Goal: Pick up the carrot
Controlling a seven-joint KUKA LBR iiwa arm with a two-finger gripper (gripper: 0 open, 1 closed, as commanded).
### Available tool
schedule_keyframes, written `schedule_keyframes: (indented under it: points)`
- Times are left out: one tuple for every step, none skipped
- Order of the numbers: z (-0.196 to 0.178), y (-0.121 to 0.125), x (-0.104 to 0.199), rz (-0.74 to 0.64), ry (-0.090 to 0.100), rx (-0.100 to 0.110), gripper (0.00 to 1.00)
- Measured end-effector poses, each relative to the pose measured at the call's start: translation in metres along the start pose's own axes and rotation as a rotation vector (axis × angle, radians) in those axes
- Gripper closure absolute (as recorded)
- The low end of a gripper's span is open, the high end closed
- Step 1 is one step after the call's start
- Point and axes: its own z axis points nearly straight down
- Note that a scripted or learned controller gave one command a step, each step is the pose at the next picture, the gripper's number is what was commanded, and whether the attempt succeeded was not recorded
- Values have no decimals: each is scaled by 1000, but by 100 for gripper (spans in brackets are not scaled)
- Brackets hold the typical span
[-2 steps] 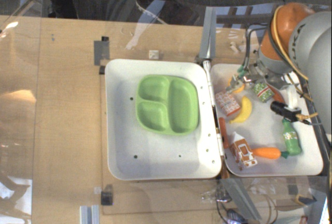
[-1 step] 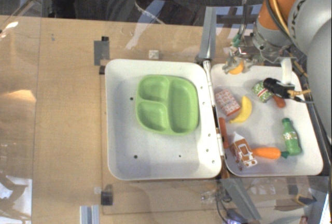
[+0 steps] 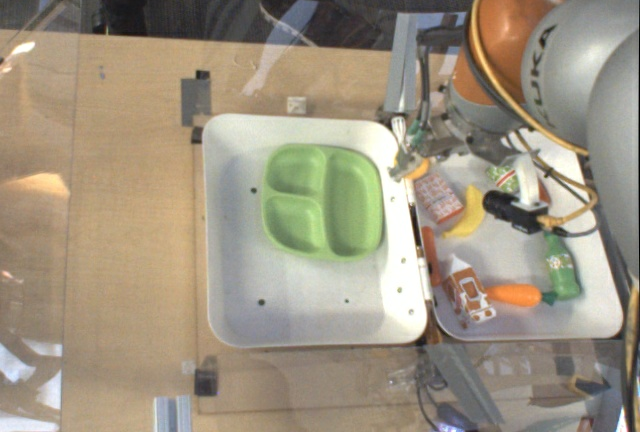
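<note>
One carrot (image 3: 516, 296) lies crosswise, green end right.

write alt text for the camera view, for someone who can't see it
A grey robot arm reaches in from the right, its gripper low at the right bin's upper left corner, far from the carrot lying near that bin's front edge. The left bin holds a green divided plate.
</note>
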Motion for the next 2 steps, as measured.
schedule_keyframes:
  points:
    - [-85, -34, -28, 286, -2, -1, 100]
    - [-135, -29, -21, -222, -2, -2, 100]
